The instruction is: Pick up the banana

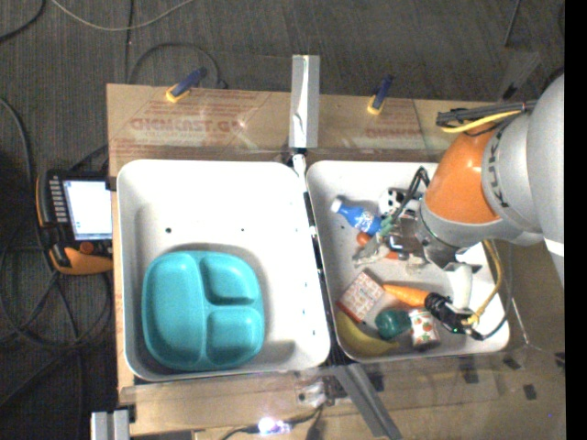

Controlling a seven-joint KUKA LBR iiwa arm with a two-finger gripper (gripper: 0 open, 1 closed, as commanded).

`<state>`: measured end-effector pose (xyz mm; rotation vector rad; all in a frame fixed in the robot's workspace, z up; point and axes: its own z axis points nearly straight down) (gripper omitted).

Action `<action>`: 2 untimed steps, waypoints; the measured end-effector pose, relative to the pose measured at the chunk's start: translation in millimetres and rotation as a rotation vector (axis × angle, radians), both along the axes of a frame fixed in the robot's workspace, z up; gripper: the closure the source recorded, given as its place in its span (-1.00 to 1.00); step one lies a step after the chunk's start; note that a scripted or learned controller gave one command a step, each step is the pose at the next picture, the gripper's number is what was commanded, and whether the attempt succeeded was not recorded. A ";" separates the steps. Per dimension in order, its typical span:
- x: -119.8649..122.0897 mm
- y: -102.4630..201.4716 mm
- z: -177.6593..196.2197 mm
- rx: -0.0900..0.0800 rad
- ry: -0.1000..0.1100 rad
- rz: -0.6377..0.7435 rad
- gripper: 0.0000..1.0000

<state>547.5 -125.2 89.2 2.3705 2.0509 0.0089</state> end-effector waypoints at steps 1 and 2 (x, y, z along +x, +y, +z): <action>-58.5 29.0 1.1 -0.006 -0.009 0.152 -1.00; -57.7 29.6 10.7 -0.003 -0.009 0.152 1.00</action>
